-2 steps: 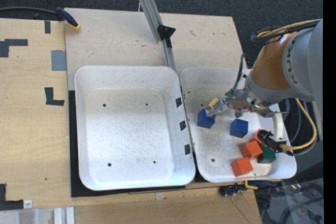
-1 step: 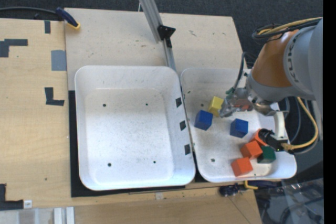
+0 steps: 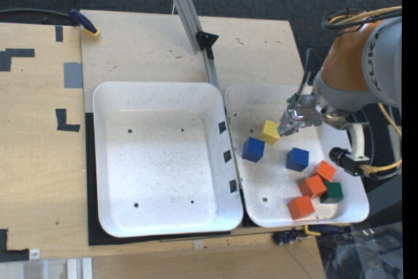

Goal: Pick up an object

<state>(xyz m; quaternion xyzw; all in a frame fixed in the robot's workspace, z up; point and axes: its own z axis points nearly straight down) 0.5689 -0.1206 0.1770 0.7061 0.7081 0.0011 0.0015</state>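
The right bin holds several small cubes. A yellow cube lies near its middle, with a blue cube just below-left of it and a second blue cube to the right. Three orange cubes and a green cube cluster at the bin's front right corner. My gripper hangs low over the right bin, its tip just right of the yellow cube and close to it. The view does not settle whether it touches the cube.
The left bin stands beside the right one, sharing a raised middle rim. A metal pole slants down to the bins' back edge. The grey arm with its orange band and cables cover the right bin's right side.
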